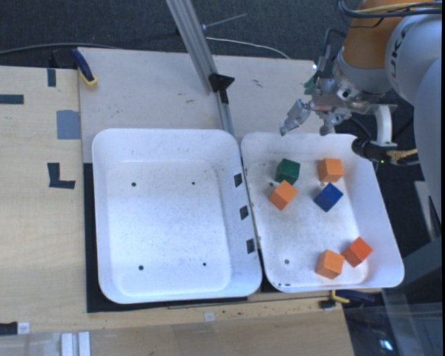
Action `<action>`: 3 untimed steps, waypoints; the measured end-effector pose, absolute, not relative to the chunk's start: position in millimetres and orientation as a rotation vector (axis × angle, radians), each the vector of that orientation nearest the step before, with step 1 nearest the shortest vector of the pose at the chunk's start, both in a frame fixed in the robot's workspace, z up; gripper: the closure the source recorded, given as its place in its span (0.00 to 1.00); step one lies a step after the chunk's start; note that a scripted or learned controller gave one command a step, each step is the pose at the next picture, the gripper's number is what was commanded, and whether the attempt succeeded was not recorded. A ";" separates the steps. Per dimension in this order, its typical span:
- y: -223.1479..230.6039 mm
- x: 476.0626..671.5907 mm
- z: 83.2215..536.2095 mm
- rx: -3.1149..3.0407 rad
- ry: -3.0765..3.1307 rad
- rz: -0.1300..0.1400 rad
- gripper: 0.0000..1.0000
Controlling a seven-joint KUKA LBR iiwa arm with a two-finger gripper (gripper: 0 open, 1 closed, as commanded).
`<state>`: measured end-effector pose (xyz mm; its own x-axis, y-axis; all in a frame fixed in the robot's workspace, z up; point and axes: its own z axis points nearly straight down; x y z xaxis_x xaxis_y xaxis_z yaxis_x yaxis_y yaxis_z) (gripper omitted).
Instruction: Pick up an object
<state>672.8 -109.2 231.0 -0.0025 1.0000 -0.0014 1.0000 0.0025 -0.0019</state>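
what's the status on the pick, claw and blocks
Claw open, holding nothing, above far rim of right bin. Six blocks loose in that bin; nearest is green block. Nothing blocking the descent.

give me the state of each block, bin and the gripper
gripper: open, holding nothing, above right bin's far edge
green block: resting in right bin
blue block: resting in right bin
right bin: holds six blocks
left bin: no blocks inside

A slanted aluminium rail (196,47) crosses the pale tabletop (30,221), where grey tape patches (68,124) and a blue-and-yellow clamp (84,67) lie beside thin cables (30,49).
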 end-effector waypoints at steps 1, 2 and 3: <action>-165.9 627.2 164.3 -2.222 -2.212 0.014 0.00; -106.1 653.7 100.1 -2.210 -2.224 0.005 0.00; -109.1 653.9 114.1 -2.216 -2.223 0.003 1.00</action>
<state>653.9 -109.1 114.1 -0.0032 1.0000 0.0005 1.0000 0.0032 -0.0031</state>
